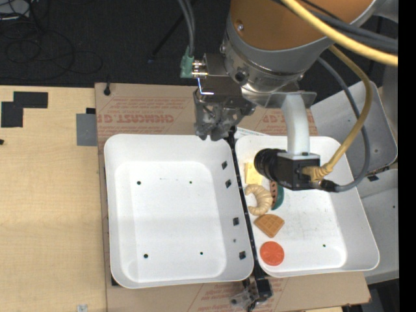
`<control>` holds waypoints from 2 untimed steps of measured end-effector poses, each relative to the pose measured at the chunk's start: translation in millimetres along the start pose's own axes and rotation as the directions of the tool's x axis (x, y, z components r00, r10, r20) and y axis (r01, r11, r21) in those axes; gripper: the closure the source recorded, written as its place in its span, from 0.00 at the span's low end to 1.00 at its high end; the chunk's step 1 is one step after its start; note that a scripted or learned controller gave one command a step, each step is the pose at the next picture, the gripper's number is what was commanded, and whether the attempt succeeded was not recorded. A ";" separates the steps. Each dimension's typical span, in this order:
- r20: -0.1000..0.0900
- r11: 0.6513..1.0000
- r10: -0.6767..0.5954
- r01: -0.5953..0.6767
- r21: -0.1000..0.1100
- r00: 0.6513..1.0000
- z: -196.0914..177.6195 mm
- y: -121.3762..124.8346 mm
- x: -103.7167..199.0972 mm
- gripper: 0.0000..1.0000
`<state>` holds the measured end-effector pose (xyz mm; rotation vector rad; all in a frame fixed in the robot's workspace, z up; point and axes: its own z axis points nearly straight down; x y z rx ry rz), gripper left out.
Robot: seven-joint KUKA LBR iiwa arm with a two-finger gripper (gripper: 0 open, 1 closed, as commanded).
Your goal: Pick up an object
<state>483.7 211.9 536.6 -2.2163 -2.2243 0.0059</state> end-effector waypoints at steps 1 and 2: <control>-0.001 1.000 0.000 0.000 0.000 1.000 -0.1 -2.4 33.1 1.00; 0.000 1.000 0.001 -0.001 0.001 1.000 -0.5 -7.9 31.2 1.00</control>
